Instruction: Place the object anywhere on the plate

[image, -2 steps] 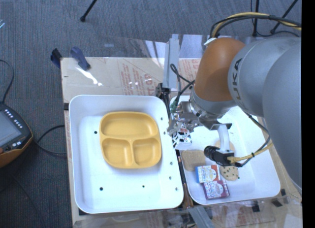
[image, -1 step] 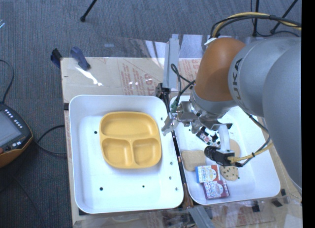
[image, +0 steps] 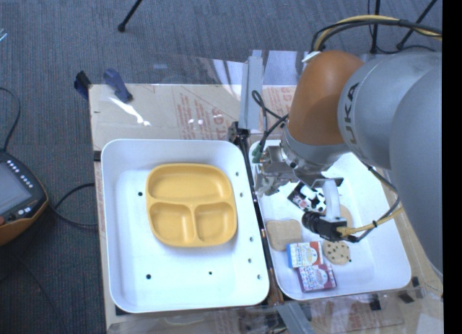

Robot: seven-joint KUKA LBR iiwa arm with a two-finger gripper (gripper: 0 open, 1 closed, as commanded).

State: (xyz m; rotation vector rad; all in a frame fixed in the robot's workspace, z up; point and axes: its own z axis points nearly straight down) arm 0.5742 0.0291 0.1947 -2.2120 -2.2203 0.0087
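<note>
Roughly: yellow divided plate (image: 192, 204) centred in left bin (image: 123, 253), nothing on it. Right of plate, in right bin (image: 386, 267): toast slice (image: 283, 233), cookie (image: 336, 252), two small packets (image: 310, 265). End effector (image: 289, 181) low over right bin, grip state unclear.

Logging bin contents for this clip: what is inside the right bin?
In the right bin: a tan slice, a cookie, two small packets and a black-and-white item. The arm covers the bin's far part, hiding anything beneath it.
</note>
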